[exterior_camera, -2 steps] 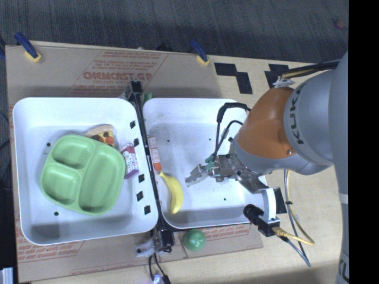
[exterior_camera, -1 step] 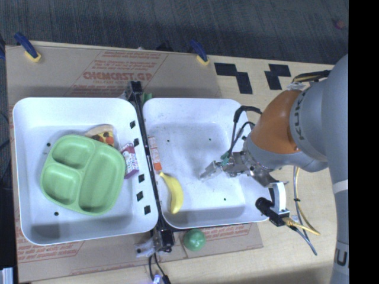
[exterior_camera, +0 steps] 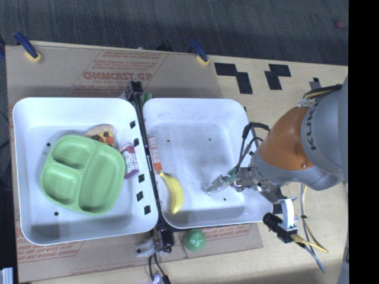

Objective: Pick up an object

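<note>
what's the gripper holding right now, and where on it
Nothing that can be seen. The gripper sits low over bare floor in the right bin, apart from the banana near the bin's left wall.

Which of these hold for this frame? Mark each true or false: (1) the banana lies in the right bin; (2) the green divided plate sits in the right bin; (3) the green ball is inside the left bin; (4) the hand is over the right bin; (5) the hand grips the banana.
1. True: the banana lies in the right bin, near its left wall.
2. False: the green divided plate sits in the left bin.
3. False: the green ball rests on the bench outside both bins.
4. True: the hand is over the right bin.
5. False: the hand is apart from the banana.
</note>
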{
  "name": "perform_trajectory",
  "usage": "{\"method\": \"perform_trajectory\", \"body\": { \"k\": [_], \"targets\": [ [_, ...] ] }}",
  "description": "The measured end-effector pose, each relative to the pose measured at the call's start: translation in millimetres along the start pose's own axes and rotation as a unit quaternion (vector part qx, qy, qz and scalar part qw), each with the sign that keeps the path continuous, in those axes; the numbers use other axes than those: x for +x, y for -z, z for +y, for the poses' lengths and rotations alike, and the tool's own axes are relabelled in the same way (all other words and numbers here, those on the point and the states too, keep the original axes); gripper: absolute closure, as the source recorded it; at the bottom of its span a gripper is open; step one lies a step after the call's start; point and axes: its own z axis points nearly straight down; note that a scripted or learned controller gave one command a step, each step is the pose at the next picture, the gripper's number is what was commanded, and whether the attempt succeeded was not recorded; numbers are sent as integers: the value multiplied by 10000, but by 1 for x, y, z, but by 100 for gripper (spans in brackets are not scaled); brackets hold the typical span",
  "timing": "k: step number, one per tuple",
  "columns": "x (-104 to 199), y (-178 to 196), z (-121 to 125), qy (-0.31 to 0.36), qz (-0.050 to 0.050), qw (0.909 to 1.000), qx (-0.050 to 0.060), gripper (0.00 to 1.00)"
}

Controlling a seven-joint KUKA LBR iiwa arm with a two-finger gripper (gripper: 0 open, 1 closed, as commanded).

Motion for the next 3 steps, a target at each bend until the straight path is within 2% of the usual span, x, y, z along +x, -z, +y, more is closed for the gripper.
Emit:
{"method": "perform_trajectory", "body": {
  "k": [1, 2, 3],
  "targets": [
    [0, 0, 49, 9, -2, 10000, -4, 0],
    [9, 1, 165, -1, -2, 10000, -20, 0],
    [-1, 25, 26, -3, -1, 10000, 2, 0]
  ]
}}
